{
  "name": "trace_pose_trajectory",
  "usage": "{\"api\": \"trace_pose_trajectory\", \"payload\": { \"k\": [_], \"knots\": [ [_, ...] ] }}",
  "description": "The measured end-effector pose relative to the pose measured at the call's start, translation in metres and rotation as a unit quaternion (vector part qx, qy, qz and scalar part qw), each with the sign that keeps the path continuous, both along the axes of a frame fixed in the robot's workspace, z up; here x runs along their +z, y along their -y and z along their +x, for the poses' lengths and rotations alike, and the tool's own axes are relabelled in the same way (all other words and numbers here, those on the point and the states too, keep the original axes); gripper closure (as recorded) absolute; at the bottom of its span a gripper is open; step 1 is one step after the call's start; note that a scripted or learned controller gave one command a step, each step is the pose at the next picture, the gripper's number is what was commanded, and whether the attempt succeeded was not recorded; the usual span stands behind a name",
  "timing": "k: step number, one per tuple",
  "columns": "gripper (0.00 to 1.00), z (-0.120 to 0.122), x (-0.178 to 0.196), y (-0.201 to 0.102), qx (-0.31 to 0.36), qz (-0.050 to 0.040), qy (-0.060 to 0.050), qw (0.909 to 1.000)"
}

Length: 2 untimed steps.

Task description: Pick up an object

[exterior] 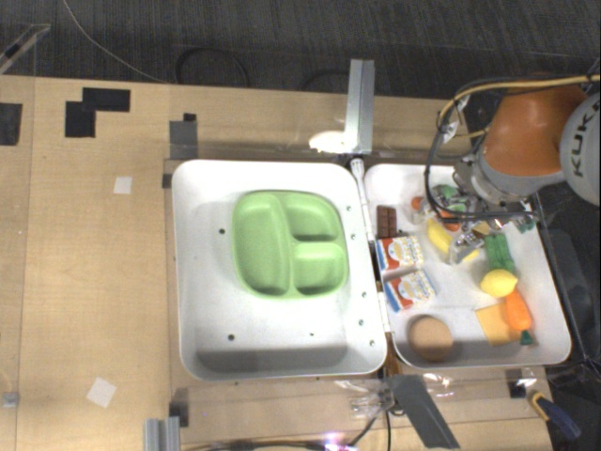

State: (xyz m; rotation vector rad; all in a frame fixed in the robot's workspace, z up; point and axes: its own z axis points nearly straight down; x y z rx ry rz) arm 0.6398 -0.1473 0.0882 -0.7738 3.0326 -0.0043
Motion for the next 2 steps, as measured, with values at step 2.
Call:
{"api": "trace_pose_trajectory", "payload": {
  "k": [2],
  "knots": [
    [0.00,-0.021,0.001,-0.038,0.050,-0.0003,0.000,0.9987]
  ]
}}
